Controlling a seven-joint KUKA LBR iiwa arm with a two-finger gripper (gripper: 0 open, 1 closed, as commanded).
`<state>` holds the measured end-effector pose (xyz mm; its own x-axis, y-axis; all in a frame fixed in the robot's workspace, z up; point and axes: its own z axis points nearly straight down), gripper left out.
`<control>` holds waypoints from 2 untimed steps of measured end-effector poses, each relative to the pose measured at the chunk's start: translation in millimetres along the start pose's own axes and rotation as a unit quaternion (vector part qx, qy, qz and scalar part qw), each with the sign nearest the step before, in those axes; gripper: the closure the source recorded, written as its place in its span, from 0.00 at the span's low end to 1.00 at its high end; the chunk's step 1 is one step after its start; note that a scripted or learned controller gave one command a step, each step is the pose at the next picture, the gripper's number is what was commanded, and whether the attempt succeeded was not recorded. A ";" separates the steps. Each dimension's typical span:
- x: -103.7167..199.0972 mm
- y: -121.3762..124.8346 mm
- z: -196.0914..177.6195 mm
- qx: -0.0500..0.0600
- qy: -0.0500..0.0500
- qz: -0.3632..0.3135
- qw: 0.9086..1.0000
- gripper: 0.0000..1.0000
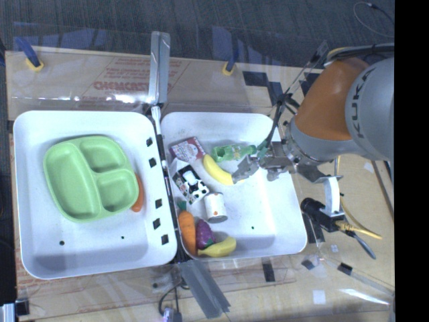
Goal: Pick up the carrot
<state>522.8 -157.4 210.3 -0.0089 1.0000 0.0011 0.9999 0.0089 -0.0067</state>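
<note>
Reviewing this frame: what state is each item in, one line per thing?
carrot: lying in the right bin's lower-left corner, not gripped.
gripper: low over the right bin, beside the banana.
banana: lying flat, free.
green tray: flat in the left bin.
white cup: tipped on its side.

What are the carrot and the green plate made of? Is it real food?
The carrot looks like smooth toy plastic, probably not real: its orange is even and slightly shiny. The green plate with three sections also looks like molded plastic, matte with soft rounded edges. From this far, I can't be sure.
</note>
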 end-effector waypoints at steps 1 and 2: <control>53.3 -31.0 111.4 -0.003 -0.003 -0.123 0.992 0.00; 58.5 60.0 121.8 0.000 -0.001 -0.094 0.996 0.00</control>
<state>581.5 -98.2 88.2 -0.1963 0.9805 0.0012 0.9805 0.1963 -0.0055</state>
